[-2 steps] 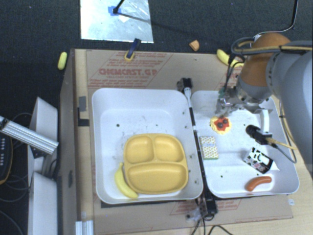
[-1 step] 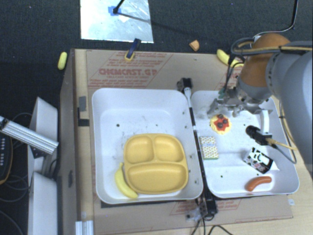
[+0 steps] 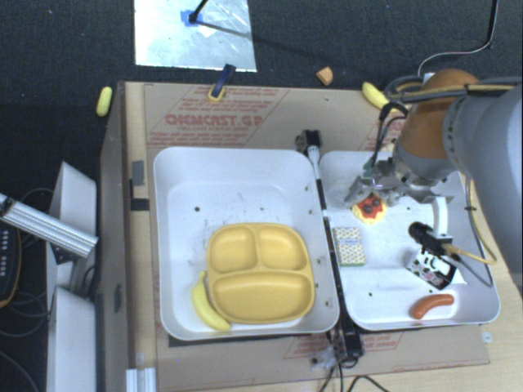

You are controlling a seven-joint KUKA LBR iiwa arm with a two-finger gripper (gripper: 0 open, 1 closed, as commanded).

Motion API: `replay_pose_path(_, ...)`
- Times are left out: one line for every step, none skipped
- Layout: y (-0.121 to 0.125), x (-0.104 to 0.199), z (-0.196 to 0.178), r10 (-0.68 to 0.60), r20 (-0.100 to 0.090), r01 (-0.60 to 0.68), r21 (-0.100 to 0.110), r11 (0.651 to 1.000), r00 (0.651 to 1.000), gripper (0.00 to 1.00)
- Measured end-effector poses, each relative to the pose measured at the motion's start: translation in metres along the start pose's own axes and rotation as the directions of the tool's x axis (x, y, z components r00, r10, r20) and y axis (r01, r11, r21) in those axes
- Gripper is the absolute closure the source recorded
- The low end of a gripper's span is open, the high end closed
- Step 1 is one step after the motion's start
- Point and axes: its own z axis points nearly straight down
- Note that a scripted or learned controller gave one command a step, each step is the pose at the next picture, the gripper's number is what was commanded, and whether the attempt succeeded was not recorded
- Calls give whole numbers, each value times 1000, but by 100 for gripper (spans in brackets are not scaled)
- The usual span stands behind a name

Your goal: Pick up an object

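Observation:
My gripper (image 3: 372,188) hangs low over the back left part of the right bin (image 3: 482,300), at the end of the grey arm with the orange band. Just under its fingers lies a small yellow and red object (image 3: 369,210), touching or nearly touching them. A small patterned box (image 3: 349,246) lies in front of it near the bin's left wall. A black and white object (image 3: 431,260) with a black handle sits further right, and an orange sausage (image 3: 432,305) lies near the front edge.
The left bin (image 3: 176,219) holds a yellow divided plate (image 3: 260,270) with a banana (image 3: 207,303) against its front left side. Small yellow pieces (image 3: 104,100) and an orange piece (image 3: 325,75) lie outside the bins. Cables run behind the arm.

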Motion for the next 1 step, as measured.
replay_pose_path(2,0,-13,-1,0,1,-7,1000,1000,100)
